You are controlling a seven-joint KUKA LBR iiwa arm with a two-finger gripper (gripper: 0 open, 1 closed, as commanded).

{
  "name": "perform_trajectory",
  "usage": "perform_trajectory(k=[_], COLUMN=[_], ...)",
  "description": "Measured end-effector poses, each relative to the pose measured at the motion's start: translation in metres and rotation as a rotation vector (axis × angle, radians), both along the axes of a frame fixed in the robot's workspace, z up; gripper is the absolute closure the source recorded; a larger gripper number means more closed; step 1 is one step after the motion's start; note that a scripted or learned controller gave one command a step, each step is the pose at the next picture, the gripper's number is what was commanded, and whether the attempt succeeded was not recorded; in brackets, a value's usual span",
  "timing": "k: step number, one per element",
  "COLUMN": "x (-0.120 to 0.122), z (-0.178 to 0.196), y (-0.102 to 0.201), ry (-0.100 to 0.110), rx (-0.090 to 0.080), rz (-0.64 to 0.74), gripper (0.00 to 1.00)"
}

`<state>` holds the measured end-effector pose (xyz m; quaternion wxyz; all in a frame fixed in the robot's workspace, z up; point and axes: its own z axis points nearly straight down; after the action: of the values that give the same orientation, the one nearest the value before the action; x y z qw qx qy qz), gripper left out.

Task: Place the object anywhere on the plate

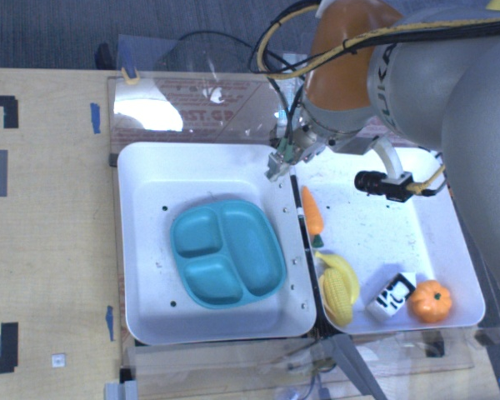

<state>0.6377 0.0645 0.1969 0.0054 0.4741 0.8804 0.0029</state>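
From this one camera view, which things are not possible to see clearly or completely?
- Gripper: small and blurred above the wall between the bins; whether it holds anything cannot be told.
- Black-and-white object: too small to identify; its right side is behind the orange fruit.
- Right bin: its far right part is covered by the grey arm.
- Carrot and corn: they lie close to the dividing wall; contact with it is unclear.

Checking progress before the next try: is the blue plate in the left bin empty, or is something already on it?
Empty. All three compartments of the blue plate show bare blue; the carrot lies in the right bin.
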Motion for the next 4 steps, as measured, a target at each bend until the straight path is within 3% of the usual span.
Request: perform_trajectory(k=[1,3,4], x=[0.029,0.032,0.004], z=[0.035,0.059,0.041], y=[0.017,0.018,0.060], ry=[0.001,-0.020,0.013], rx=[-0.006,-0.009,-0.001], rz=[0.688,0.687,0.307], gripper=[1.00,1.00,1.00])
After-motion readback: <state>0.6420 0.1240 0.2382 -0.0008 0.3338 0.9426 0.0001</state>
